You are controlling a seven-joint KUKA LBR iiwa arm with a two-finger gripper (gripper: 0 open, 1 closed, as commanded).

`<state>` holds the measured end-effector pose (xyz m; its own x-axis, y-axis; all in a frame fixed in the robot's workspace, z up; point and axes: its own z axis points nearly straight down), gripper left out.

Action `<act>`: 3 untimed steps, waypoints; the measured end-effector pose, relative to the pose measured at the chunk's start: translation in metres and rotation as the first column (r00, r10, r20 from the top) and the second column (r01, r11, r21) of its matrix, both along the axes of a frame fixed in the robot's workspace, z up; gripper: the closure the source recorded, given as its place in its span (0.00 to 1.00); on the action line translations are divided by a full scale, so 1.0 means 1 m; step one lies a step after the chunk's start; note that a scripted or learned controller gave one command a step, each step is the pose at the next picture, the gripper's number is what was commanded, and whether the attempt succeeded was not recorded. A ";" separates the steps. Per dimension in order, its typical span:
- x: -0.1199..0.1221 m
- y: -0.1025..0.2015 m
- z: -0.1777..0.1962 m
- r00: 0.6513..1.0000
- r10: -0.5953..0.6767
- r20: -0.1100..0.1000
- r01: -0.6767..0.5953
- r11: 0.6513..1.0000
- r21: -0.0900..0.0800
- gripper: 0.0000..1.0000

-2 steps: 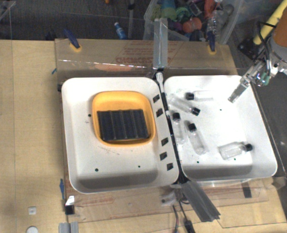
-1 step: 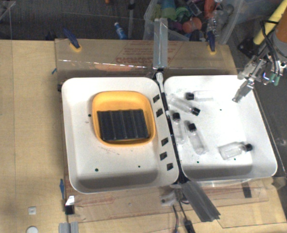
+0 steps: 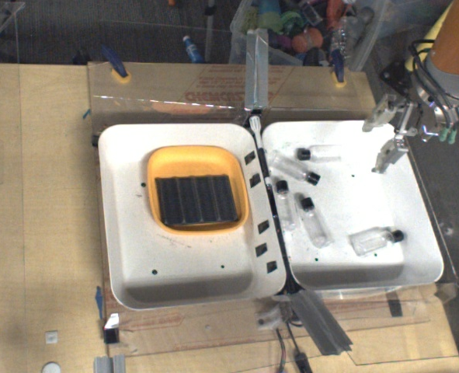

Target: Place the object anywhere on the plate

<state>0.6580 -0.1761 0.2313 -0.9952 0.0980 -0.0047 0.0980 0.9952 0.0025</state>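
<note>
Several clear vials with black caps lie in the right bin (image 3: 415,208). One vial (image 3: 318,155) rests near the back and one vial (image 3: 295,170) just in front of it. A third vial (image 3: 313,222) lies mid-bin, and a wider one (image 3: 373,241) sits at the front right. The orange plate (image 3: 158,164), with a dark ridged insert (image 3: 196,200), sits in the left bin (image 3: 124,255). My gripper (image 3: 373,146) hangs over the right bin's back right corner, open, with nothing between its fingers. It is apart from all the vials.
A metal divider (image 3: 264,200) with black clips runs between the two bins. A clear panel (image 3: 175,92) stands behind them, held by blue clamps. A box of colourful toys (image 3: 307,14) sits further back. Cables (image 3: 427,61) hang by the arm's wrist.
</note>
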 end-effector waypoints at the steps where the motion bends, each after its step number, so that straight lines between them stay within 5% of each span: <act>1: 0.004 0.003 -0.015 0.954 0.299 0.000 -0.299 0.954 -0.001 0.00; 2: 0.010 -0.023 -0.028 0.813 0.582 0.004 -0.582 0.813 -0.006 0.00; 3: 0.011 -0.015 -0.016 0.620 0.785 0.004 -0.784 0.620 -0.009 0.00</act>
